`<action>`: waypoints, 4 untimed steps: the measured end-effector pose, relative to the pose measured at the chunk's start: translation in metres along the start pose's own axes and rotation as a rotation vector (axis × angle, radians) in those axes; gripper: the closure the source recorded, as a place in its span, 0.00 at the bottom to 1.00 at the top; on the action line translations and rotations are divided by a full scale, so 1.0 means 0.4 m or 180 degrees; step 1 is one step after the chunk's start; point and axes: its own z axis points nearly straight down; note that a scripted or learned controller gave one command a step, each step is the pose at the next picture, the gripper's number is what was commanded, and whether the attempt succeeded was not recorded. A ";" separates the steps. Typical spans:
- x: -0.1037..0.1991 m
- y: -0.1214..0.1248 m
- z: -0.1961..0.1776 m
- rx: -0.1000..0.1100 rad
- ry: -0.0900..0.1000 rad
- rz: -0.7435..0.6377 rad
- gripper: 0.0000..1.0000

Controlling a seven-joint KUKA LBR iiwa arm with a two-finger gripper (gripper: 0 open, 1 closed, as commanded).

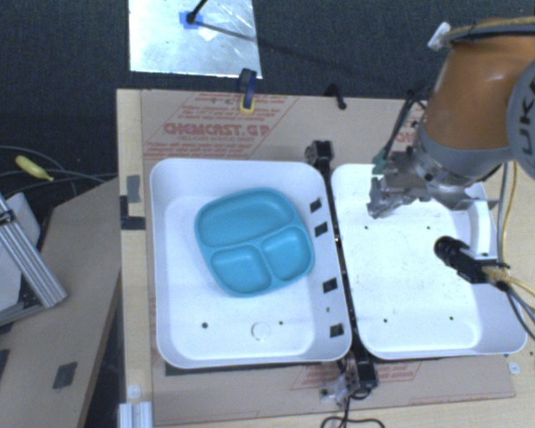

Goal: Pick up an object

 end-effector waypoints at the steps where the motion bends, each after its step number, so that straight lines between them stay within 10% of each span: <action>1: 0.133 -0.021 0.098 0.0020 0.0003 -0.0012 1.00; 2: 0.054 -0.099 -0.308 -0.0054 0.0004 0.0005 1.00; 3: 0.274 -0.154 -0.338 0.0000 0.0010 -0.0026 1.00; 4: 0.194 -0.152 -0.421 -0.0003 0.0001 0.0018 1.00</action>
